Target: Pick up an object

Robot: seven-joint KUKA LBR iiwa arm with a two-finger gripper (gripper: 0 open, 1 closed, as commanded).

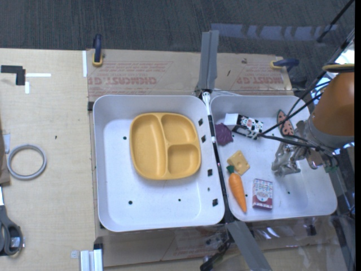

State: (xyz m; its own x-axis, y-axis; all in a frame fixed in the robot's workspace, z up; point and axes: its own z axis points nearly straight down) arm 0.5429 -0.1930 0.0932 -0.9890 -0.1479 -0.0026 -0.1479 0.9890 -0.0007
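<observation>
The right bin (316, 205) holds an orange carrot (237, 192), a yellow cheese wedge (239, 162), a small red and white carton (263, 194), a purple piece (224, 133), a black and white cow toy (248, 126) and a white block (230, 119). A reddish-orange flat piece (284, 123) lies near the bin's far right. My gripper (285, 164) hangs over the right part of this bin, right of the cheese and above the carton. I see nothing between its fingers.
The left bin (113, 208) holds a yellow divided plate (165, 145). A metal divider (206, 61) runs between the bins. A tape ring (25, 161) and scissors (9, 237) lie on the bench at left. Cables cross above the right bin.
</observation>
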